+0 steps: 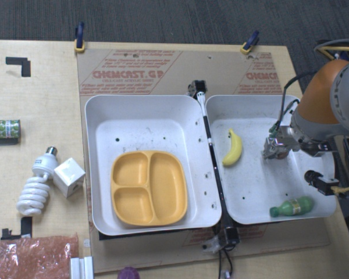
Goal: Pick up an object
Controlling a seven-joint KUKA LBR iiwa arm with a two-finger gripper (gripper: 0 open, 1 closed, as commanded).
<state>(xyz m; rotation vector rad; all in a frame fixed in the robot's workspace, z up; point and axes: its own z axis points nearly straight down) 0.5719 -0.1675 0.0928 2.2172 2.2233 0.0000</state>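
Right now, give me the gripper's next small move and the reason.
Probably shift toward the banana. The gripper sits low in the right bin with nothing seen between its fingers, and the banana lies just to its left; the green bottle is farther.

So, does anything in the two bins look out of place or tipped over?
Only a little: the green bottle lies on its side at the near edge of the right bin. The banana lies flat there, and the yellow divided plate sits flat in the left bin.
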